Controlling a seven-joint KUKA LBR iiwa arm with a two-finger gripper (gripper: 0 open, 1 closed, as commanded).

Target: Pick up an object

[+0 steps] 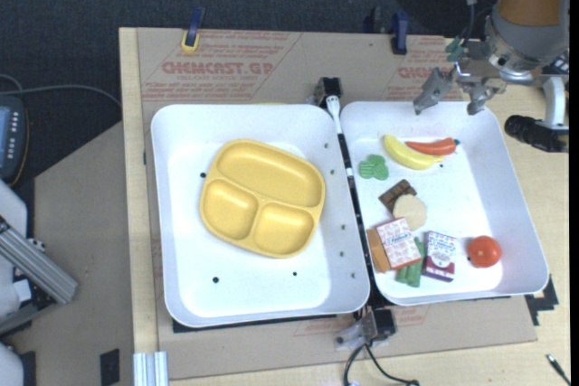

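No object is yet lifted: the gripper point(450, 92) is seen above the far rim of the right bin point(516, 194), its two fingers spread wide with nothing between them, so the approach, the closing and the lift are all judged to be left. The objects on offer are listed by place relative to the yellow banana point(404, 153), which lies near the far end of that bin, the closest item to the gripper. Touching it on the right and partly across it, a red chili pepper point(431, 145) is found. Just to its left, a small green leafy piece point(372, 166) is set. Nearer the camera from it, a brown block point(396, 193) and a pale round piece point(410, 211) are recorded, touching each other. Further toward the camera, a red-and-white printed packet point(398, 240), a second small printed carton point(441, 255) and a green piece point(409, 274) wedged between them are noted. Well apart, toward the near right corner, a red tomato point(485, 251) is placed alone. In the left bin point(172, 221), a yellow divided plate point(261, 197) is held.
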